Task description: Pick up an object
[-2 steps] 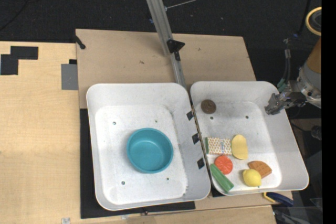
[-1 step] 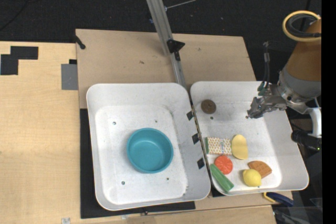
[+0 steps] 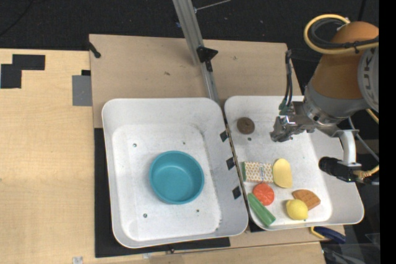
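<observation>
From above I see the gripper (image 3: 283,133) over the right bin (image 3: 322,210), near the brown ball (image 3: 245,125). I cannot tell its state. Left bin (image 3: 124,127) holds a bowl (image 3: 177,177).

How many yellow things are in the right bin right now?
2. One pale yellow piece lies mid-bin beside the patterned cloth; one brighter yellow lemon-like piece sits near the front edge, next to the orange-brown item. None seem hidden.
</observation>
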Robot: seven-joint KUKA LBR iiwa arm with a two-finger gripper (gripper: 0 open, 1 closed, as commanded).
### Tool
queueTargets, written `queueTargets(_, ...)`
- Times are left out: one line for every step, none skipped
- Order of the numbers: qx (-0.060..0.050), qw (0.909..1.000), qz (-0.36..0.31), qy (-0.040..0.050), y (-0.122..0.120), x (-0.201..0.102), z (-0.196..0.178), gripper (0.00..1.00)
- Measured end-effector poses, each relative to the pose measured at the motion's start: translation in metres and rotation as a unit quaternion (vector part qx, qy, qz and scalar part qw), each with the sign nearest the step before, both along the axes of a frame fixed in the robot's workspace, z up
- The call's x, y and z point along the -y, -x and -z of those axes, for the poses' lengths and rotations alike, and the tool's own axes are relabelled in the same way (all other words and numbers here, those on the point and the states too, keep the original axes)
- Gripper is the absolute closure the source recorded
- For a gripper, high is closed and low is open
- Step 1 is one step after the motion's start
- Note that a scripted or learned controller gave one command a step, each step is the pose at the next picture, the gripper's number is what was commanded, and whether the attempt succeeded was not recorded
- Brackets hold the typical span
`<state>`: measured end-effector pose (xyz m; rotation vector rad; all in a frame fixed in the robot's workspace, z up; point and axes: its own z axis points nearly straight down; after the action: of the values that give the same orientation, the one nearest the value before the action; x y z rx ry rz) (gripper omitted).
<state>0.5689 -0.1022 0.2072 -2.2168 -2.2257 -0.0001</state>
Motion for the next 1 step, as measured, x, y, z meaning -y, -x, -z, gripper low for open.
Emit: queueTargets(0.0, 1.0, 0.001, 0.0, 0.0114, -0.0432, -0.0032, 1.0)
